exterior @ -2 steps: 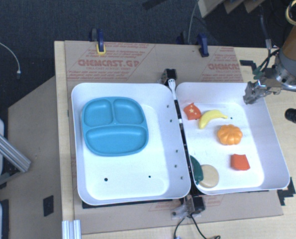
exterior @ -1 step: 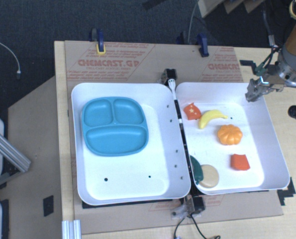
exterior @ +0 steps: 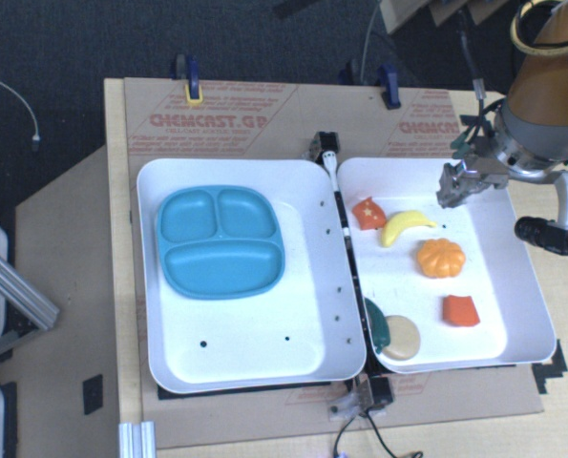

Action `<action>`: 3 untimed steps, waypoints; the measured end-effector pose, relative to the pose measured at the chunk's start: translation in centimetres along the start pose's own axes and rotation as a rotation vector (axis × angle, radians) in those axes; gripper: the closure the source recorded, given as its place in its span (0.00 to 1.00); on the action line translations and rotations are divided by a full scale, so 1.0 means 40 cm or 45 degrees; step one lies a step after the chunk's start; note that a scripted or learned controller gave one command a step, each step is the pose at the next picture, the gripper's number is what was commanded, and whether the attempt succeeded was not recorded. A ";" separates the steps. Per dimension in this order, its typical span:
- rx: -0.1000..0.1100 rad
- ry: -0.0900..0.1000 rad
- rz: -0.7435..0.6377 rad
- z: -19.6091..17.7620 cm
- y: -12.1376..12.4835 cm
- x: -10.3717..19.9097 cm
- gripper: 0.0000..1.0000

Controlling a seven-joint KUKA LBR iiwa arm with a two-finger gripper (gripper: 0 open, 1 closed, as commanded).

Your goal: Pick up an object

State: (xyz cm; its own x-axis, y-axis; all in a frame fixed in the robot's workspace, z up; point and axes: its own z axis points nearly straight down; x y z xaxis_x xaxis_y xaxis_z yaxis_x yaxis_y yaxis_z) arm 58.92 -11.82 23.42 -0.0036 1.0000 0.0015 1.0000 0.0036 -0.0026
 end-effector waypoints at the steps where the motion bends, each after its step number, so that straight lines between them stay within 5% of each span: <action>1: 0.000 -0.001 0.001 0.021 -0.028 0.108 1.00; 3: 0.000 0.001 -0.004 0.002 -0.103 0.389 1.00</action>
